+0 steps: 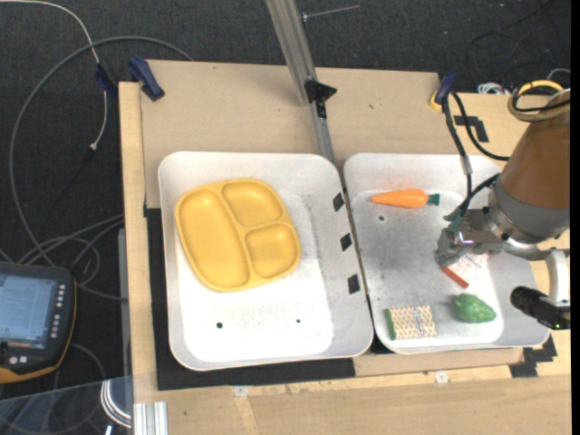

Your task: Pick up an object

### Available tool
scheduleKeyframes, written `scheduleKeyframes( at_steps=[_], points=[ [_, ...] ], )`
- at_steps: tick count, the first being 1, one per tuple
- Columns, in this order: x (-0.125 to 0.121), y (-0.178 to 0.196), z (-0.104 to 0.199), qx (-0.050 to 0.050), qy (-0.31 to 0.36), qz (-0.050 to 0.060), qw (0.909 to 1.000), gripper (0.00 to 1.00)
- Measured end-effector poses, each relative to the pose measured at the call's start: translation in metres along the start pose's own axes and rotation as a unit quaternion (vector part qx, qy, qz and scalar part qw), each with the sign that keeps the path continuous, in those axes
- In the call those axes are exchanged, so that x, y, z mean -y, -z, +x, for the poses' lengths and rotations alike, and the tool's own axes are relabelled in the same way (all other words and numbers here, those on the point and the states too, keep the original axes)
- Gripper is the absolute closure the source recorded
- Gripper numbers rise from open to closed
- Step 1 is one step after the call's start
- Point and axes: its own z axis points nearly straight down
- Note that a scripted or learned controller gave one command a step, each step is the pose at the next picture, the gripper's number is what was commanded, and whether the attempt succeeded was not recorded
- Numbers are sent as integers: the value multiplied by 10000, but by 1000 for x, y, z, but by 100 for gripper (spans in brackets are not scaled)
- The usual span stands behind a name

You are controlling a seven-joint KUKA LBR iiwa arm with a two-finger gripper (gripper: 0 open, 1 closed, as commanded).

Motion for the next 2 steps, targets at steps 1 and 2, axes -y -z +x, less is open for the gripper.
scheduleKeyframes(
  at_steps=[1, 2],
  points=[
    [-2, 30, 0, -2, 3, 2, 10000, 100],
    [-6, 30, 45, -19, 28, 26, 10000, 100]
  ],
)
